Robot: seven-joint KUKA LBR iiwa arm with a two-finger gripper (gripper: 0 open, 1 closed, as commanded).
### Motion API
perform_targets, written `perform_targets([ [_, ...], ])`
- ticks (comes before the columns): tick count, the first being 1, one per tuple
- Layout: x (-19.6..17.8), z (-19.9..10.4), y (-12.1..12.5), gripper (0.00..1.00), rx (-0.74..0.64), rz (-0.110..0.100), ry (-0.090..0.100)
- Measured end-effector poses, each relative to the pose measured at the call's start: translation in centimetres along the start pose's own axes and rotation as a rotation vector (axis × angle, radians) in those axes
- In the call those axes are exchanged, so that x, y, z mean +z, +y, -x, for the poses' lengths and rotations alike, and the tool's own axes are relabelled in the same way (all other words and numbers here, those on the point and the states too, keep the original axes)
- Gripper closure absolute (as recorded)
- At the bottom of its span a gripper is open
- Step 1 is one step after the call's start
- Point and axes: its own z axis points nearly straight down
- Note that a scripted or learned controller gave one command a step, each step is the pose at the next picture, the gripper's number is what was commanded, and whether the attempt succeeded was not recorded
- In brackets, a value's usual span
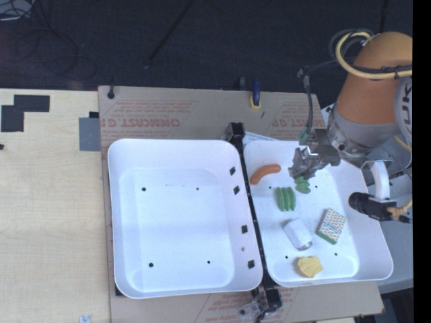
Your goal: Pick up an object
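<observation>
My gripper hangs low over the right-hand bin, a small green piece at my fingertips.

From that bin's middle, where a ribbed green pickle-like object lies flat, I sit up and to the right, my fingers pinched around a little dark green thing that pokes out just below them. Up and to the left of the pickle lies an orange sausage, close to the divider shared with the left-hand bin. Below the pickle rests a white cylinder, tipped on its side. To the cylinder's right sits a sponge-like block with a green patterned face, and below the cylinder, near the front rim, is a crinkled yellow piece.
</observation>
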Motion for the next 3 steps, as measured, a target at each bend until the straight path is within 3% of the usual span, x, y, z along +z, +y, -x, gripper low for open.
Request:
perform_targets([
  [1,0.9,4.3,-3.9,1.00,0.013,-0.005,-0.003],
  [2,0.4,-3.9,-7.8,1.00,0.001,-0.004,0.001],
  [3,-8.2,-3.8,-5.5,1.00,0.007,0.009,-0.003],
])
